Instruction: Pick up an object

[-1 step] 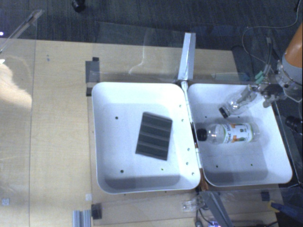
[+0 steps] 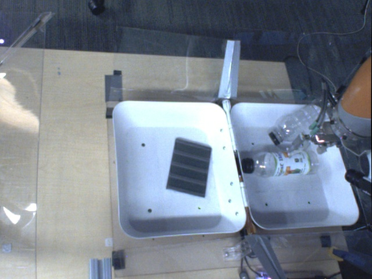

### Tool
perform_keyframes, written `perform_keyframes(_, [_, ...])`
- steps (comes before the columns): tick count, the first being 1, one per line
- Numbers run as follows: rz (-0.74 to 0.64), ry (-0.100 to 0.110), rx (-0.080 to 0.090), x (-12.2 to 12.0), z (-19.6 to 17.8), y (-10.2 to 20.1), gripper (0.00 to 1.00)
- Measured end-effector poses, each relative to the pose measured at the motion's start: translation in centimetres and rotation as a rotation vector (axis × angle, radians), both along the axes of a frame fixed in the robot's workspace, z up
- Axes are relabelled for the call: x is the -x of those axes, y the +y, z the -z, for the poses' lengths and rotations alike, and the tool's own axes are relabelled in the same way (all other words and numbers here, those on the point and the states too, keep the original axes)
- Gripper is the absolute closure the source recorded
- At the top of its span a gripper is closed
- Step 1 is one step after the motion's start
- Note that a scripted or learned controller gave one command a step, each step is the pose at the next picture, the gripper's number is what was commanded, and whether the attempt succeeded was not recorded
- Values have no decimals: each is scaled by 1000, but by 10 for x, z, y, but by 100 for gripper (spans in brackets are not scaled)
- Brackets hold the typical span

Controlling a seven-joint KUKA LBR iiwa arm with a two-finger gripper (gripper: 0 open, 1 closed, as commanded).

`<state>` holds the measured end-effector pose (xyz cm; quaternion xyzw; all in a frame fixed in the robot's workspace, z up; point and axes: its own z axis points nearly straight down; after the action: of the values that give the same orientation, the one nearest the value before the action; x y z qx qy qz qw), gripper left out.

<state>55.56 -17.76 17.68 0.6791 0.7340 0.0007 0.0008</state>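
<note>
Nearest the camera, along the bottom edge of the tabletop (image 2: 64, 173), a tangle of cables and brackets (image 2: 261, 260) sits just below the seam where the two bins meet, too dim and cut off by the frame to sort out. Above it, the left bin (image 2: 131, 214) holds a dark ribbed pad (image 2: 189, 167), a flat slab with three raised bars, lying slightly tilted near the middle. The right bin (image 2: 337, 211) holds two clear plastic bottles. One bottle (image 2: 279, 164) lies on its side near the bin's centre, black cap pointing toward the divider, with a pale label carrying orange and green print wrapped around its body. The second bottle (image 2: 292, 125), crumpled and unlabelled, lies farther back, its dark cap aimed down-left; its see-through body melts into the white floor, so its outline is hard to trace. The arm (image 2: 356, 97) comes in from the right, its orange band cut off by the frame edge. The jaws (image 2: 319, 133) sit just beside the crumpled bottle's far end and above the labelled one, but wires and glare clutter that spot, and I cannot tell whether they are open, closed or gripping anything.
</note>
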Motion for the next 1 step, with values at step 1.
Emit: perform_keyframes(1, [-85, -11, 2, -17, 88, 20, 0])
